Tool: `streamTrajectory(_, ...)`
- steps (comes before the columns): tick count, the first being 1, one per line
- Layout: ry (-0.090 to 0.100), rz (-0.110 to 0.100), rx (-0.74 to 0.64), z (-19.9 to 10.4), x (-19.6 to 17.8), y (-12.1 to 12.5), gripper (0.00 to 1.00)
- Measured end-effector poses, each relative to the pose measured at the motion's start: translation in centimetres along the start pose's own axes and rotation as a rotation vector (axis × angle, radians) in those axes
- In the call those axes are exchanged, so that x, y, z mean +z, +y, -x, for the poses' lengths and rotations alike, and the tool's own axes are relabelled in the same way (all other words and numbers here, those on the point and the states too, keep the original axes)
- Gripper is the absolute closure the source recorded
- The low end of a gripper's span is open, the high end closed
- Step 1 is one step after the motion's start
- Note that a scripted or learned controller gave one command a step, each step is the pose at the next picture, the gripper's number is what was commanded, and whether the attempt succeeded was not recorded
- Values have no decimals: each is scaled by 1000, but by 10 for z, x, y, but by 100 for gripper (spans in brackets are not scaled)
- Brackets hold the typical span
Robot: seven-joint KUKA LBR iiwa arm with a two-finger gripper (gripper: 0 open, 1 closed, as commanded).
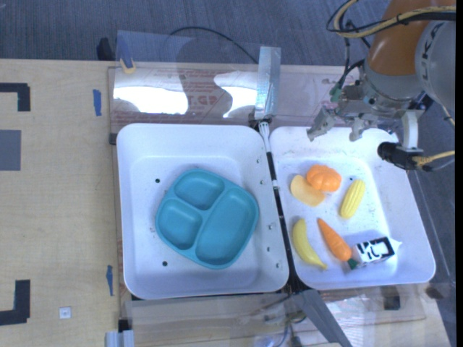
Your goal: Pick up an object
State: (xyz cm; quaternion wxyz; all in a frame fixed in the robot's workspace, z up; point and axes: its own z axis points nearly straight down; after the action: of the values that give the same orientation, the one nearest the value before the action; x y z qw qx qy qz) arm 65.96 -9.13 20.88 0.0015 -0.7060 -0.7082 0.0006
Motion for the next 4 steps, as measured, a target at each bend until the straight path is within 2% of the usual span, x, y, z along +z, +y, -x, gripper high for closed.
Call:
streamTrajectory(1, 0, 4, 85, 16, 117, -71, 0)
streamTrajectory(2, -1, 12, 117, 9, 120, -30, 0)
streamTrajectory(3, -2, 19, 118, 10, 108, -28, 100)
streamTrajectory(4, -4, 12, -129, -19, 21, -20, 100)
